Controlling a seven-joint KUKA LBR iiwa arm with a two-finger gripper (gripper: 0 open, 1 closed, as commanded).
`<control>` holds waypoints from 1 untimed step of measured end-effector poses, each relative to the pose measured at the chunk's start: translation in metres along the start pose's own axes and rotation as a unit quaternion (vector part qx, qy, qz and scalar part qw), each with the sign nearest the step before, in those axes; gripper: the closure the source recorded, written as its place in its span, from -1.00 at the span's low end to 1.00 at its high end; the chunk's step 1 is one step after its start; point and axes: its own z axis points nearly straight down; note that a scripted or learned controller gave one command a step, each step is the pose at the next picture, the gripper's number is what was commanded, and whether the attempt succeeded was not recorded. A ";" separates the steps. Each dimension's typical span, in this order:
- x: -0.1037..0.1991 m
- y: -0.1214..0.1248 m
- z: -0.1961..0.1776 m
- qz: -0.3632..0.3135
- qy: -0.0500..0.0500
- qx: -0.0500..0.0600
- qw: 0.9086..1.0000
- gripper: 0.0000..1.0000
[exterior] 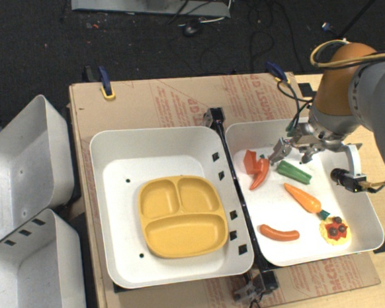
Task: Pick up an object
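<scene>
**Gripper low over the right bin, nothing lifted yet**

The grey arm with its orange band comes in from the right of the frame and ends in a two-finger metal gripper [290,150] low over the upper middle of the right shallow white bin [366,206]. Its jaws stand apart, one fingertip pointing toward the left, the other just above the end of a small green plastic vegetable, cucumber-like in shape [293,171]. Nothing sits between the fingers, so the grasp has not been made.

The possible targets all lie on the floor of the right bin. A red plastic chilli pepper [260,173] lies left of the gripper, with a red blocky piece [249,159] touching it at its upper end. The green vegetable is just below the gripper, tilted down to the right. An orange plastic carrot with a green tip [303,198] lies below that, near the centre of the bin. A red-orange plastic sausage [279,232] rests toward the lower left of the bin, and a yellow round toy with red and dark toppings [334,230] sits at the lower right.

The left shallow white bin [110,209] holds a yellow plastic plate with three compartments [182,216], lying flat in the middle.

By my judgement the task is at the approach stage: the gripper is positioned close to the green vegetable and the chilli, but closing, securing and lifting all remain. Which item it aims at cannot be told for certain.
</scene>
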 end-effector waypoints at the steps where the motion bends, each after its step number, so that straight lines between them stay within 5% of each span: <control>1: 0.000 0.002 -0.014 0.000 -0.001 -0.003 1.000 1.00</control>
